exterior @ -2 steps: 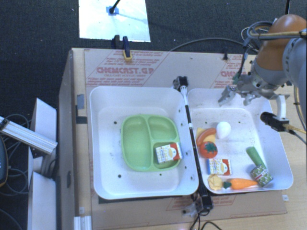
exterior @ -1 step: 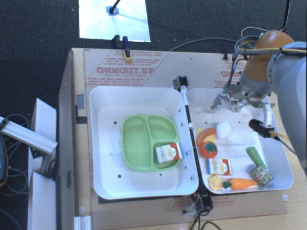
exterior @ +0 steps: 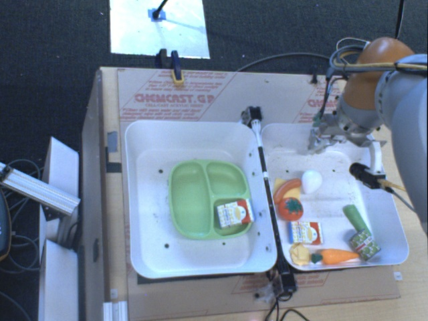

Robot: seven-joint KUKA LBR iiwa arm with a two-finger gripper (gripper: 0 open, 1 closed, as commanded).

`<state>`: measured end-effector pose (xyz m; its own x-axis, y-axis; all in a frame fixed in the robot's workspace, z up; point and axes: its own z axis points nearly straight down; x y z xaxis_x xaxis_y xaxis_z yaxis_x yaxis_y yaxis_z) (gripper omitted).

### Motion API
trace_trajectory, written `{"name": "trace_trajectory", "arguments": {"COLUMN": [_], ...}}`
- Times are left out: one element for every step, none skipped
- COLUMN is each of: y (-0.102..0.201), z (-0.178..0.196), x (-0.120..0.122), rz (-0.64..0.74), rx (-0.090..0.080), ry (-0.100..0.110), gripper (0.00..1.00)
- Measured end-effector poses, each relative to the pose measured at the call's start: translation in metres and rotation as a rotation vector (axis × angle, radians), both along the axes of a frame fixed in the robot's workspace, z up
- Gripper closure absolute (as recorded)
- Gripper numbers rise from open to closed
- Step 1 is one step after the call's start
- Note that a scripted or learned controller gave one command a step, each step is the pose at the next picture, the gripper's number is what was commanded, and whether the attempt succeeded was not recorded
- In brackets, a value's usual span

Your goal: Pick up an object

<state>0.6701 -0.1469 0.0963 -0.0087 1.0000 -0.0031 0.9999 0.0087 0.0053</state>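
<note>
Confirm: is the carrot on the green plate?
No. The carrot lies in the right bin; the green plate in the left bin holds a small carton.

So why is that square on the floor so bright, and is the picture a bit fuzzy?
In the camera view, the pale square on the dark floor is washed out by glare. The white bins look bright too, with soft shadows along their walls. The whole view is slightly soft, so the print on the small carton on the green plate can't be read.

Green plate (exterior: 190, 202), red tomato (exterior: 290, 208), white egg (exterior: 311, 180), orange carrot (exterior: 338, 256), white bins (exterior: 144, 146)
</note>
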Motion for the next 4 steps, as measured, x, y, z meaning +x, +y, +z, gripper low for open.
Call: {"name": "trace_trajectory", "arguments": {"y": [0.000, 0.000, 0.021, 0.020], "z": [0.000, 0.011, 0.070, 0.069], "x": [0.000, 0.001, 0.000, -0.001], "rz": [0.001, 0.004, -0.003, -0.004], "rx": [0.000, -0.002, 0.002, 0.002], "ry": [0.000, -0.003, 0.000, 0.002], "gripper": [0.00, 1.00, 1.00, 0.00]}}
